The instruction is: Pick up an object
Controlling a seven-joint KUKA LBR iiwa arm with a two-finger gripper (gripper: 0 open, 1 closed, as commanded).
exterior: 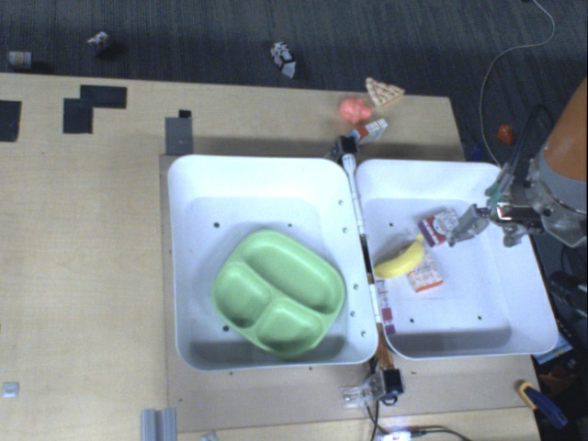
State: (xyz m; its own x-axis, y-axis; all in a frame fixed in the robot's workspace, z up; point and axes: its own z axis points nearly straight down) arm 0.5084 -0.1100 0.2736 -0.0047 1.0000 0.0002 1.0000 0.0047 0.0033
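Note:
In the right bin [514, 329] lie a yellow banana [401, 260], a red and white packet [437, 226] just behind it, and a small orange and white packet [425, 279] in front of it. My gripper [487, 231] hangs over the right part of this bin, just right of the red and white packet. It is open, with nothing between its fingers. The left fingertip [462, 231] is close to the packet's right edge. A green divided plate [278, 290] lies in the left bin [197, 191].
Behind the bins on the bench lie a pink lump [355, 110], a wedge-shaped piece [384, 91] and a small bottle [370, 131]. The ridge between the two bins [360, 237] runs just left of the banana. The arm's body [565, 186] overhangs the right bin's right rim.

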